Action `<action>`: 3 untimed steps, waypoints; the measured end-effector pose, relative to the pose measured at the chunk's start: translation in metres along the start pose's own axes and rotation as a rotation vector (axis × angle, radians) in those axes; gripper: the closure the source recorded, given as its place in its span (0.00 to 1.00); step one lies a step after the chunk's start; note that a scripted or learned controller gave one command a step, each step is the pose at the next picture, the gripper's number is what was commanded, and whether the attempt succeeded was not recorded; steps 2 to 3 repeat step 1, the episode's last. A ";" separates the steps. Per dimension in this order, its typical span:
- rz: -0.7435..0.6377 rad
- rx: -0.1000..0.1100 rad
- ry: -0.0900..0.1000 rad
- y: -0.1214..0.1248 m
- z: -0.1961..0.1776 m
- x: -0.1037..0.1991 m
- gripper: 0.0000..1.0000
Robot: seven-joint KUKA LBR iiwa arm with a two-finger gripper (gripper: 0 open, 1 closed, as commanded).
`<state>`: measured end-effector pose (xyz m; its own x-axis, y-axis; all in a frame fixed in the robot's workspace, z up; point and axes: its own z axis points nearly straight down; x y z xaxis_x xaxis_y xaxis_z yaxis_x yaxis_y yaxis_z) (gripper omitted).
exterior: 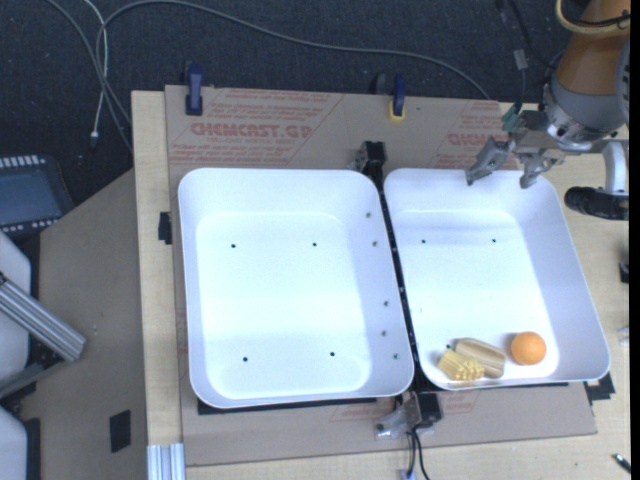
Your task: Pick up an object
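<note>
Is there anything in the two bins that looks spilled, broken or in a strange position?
Nothing stands out. The orange ball, the tan roll and the yellow corn piece lie together in the right bin's near corner. The hand hangs open over its far edge.

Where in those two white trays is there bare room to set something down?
The left bin offers its whole white floor, wall to wall. In the right bin, the floor is bare from the far rim, where the gripper hangs open, down to the near edge. That near edge is crowded: corn, a tan roll and an orange ball.
</note>
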<state>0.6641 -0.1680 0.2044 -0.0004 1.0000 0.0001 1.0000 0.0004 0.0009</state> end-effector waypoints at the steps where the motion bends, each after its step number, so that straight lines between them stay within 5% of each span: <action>1: 0.005 0.009 0.001 -0.084 0.087 -0.030 0.00; 3: 0.005 0.009 0.001 -0.084 0.087 -0.030 0.00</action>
